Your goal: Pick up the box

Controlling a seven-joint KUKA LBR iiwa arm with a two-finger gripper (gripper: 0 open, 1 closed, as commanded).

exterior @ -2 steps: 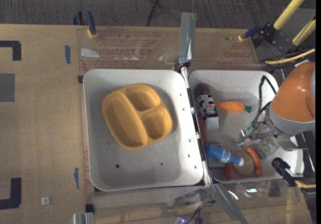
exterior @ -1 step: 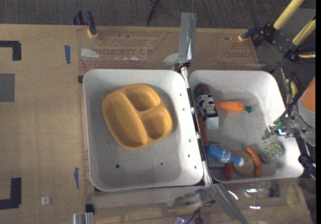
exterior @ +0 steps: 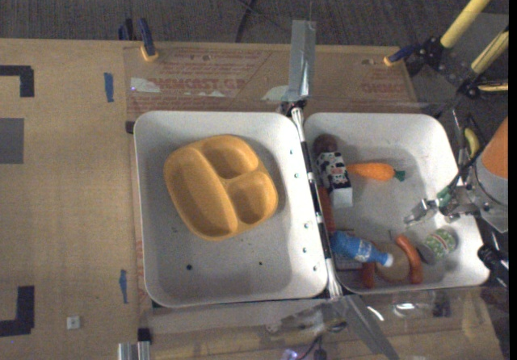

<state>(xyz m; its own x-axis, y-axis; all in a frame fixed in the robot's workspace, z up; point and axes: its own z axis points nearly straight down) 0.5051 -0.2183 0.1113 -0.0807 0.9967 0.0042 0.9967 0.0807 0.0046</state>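
Metal-grey hand (exterior: 432,207) hangs over the right white bin's (exterior: 420,128) right side, fingers seemingly spread, holding nothing. Small black-and-white printed carton box (exterior: 333,170) lies against that bin's left wall; likely light, stiff, best pinched across its narrow sides. Orange carrot (exterior: 376,172), blue bottle (exterior: 355,249), green-labelled can (exterior: 439,244) share that bin; left white bin (exterior: 161,270) holds a yellow divided plate (exterior: 220,186).

A small box (exterior: 334,177) with a black-and-white cow-patch print and a plain white end lies in the right-hand bin, pressed close to its left wall. It lies lengthwise, running from far to near, white end nearest. A carrot lies just to its right, a dark round item at its far end.
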